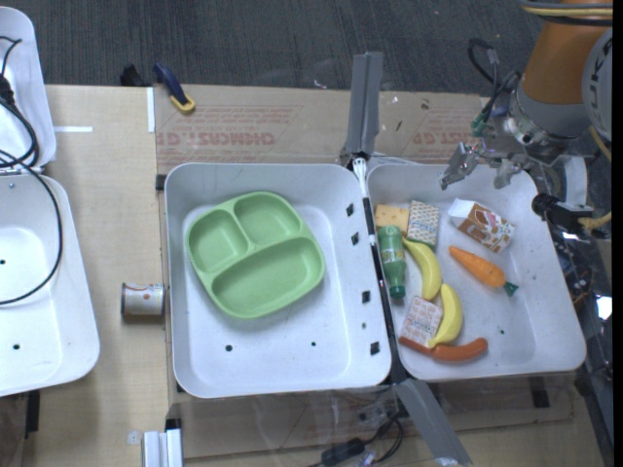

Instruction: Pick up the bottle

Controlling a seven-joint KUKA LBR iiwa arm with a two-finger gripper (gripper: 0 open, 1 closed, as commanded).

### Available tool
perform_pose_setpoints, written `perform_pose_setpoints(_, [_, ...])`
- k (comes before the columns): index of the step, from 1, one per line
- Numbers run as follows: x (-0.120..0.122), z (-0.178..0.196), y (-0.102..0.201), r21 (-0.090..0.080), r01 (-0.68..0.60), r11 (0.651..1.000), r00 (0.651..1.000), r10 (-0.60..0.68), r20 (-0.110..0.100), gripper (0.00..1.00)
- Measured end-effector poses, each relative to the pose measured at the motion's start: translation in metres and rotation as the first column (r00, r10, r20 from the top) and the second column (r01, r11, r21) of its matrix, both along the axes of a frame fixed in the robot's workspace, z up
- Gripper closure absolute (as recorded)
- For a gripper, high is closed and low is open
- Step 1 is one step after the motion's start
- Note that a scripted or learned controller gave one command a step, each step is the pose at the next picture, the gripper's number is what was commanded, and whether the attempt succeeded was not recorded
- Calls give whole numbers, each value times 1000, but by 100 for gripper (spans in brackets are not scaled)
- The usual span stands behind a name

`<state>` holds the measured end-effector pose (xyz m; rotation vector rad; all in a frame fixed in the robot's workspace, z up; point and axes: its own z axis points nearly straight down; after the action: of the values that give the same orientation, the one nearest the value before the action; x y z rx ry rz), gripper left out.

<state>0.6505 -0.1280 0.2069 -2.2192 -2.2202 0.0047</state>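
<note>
The bottle (391,261) lies on its side in the right bin (555,343), hard against that bin's left wall. It is green, with its cap end toward the bottom of the view, and it touches or nearly touches a banana (425,266) on its right. Nothing is lifting it, so the pick is not yet done.

The gripper (482,163) hangs over the far edge of the right bin, near the bin's upper rim and well apart from the bottle. Its two fingers are spread, with a clear gap between them and nothing in that gap. A small carton (482,227) sits just below it in the view, and a carrot (480,268) lies beyond that, so these things are closer to the gripper than the bottle is.

By my reading, the task is at its start: the approach is what remains, then the descent, the closing and the lift. The arm has to cross the bin toward its left wall to get above the bottle.

The bottle's place may make the grasp awkward. One finger would need room between the bottle and the wall, the other between the bottle and the banana, and both gaps look tight. A cracker pack (423,222) also lies near the bottle's upper end.

The left bin (195,358) holds a green plate (255,253), which plays no part here.
</note>
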Motion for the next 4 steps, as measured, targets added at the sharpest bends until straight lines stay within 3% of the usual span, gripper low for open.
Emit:
perform_pose_setpoints(1, [-42,86,21,-1,-210,978,978,210,2,0])
perform_pose_setpoints(2, [-103,-14,-34,1,-249,969,969,249,-1,0])
perform_pose_setpoints(3, [-63,-58,-53,0,-92,996,996,92,1,0])
perform_pose_setpoints(4, [-79,16,-85,-1,21,1000,1000,-21,2,0])
